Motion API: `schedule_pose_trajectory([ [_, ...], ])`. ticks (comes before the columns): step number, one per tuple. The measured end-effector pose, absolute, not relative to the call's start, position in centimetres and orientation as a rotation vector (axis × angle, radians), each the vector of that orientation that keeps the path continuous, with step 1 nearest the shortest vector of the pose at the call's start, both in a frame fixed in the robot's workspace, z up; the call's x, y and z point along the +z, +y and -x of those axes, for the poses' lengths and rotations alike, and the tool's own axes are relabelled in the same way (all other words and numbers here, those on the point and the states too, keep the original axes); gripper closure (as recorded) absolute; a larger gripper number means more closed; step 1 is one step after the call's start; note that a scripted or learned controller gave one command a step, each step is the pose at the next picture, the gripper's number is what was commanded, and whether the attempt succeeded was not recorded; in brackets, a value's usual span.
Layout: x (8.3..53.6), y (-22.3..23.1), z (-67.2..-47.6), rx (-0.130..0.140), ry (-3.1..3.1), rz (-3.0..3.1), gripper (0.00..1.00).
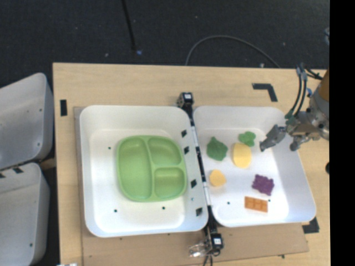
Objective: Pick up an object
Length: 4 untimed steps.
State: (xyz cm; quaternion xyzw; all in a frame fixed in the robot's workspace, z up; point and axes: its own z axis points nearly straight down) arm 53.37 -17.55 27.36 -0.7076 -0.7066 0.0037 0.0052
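Observation:
Several toy foods lie in the right bin (288, 204): a dark green leafy piece (217, 149), a small green piece (247, 138), a pale yellow piece (242, 155), a small yellow-orange piece (217, 178), a purple cluster (263, 184) and an orange waffle-like slab (256, 204). My gripper (284, 140) hangs over the bin's right side, just right of the small green piece. It is open, with one finger (272, 137) pointing left and nothing between the two.
A green divided plate (151, 168) sits in the left bin (94, 204). A black divider strip (195, 159) runs between the bins. White chair-like shapes (22, 121) stand beyond the bench's left edge.

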Motion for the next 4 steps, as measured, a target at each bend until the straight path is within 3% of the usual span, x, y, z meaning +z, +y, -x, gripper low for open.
schedule_pose_trajectory([
  [1,27.9,-17.5,-53.6,0.003,-2.223,2.219,0.00],
  [4,9.7,-18.6,-54.2,0.007,-2.216,2.219,0.00],
])
